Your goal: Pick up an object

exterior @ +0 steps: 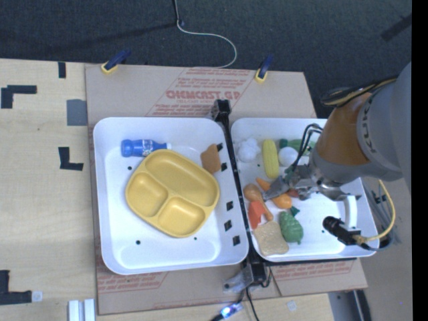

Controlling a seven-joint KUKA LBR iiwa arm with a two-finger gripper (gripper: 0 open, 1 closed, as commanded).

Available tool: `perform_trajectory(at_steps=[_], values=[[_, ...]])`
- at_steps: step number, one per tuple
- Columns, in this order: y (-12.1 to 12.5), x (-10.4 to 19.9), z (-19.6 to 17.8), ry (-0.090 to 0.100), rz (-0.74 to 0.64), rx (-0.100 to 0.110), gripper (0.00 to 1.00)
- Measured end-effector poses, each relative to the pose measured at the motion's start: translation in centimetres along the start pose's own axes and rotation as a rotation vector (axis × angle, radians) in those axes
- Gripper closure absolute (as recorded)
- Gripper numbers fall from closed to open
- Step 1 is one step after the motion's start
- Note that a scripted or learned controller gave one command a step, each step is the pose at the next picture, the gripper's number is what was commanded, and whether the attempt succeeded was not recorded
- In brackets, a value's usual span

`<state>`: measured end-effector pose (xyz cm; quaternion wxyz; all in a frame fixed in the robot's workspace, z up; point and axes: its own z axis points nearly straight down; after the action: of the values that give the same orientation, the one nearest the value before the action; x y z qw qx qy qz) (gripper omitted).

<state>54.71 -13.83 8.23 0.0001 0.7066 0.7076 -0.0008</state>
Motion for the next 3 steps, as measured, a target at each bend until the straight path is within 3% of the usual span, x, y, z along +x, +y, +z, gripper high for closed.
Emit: perform_trajectory(at_steps=[1, 3], values=[[0.1, 0.0, -1.3, 0.000, 0.000, -0.001, 1.00], [-0.6, 0.0, -12.1, 0.001, 0.000, -0.004, 1.00]])
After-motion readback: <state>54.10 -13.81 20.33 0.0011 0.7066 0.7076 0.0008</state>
